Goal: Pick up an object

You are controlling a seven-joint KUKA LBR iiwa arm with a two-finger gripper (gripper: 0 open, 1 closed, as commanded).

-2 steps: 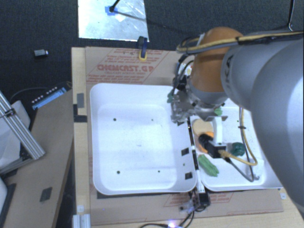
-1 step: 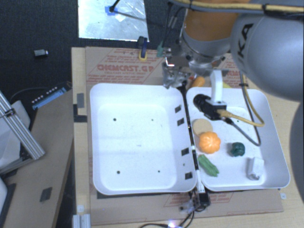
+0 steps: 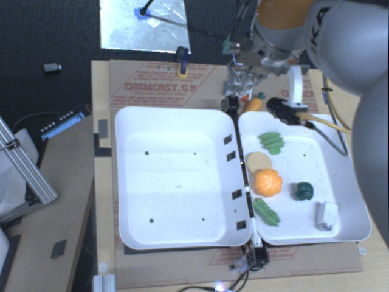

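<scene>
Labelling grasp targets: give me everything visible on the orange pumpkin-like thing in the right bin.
The orange pumpkin is small, round and ribbed, glossy like plastic. It sits in the right bin near the divider, its upper left edge meeting or overlapping the tan disc. A green pod lies just below it. The gripper is far off, at the bin's top left corner.

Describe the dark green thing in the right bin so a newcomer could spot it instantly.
Start at the right bin, the one holding all the objects. Find the orange pumpkin-like ball near the divider, then look just to its right, toward the bin's middle. The dark green lump there is small, rounded and bluish-green, unlike the flat, lighter green pods and the white block.
</scene>
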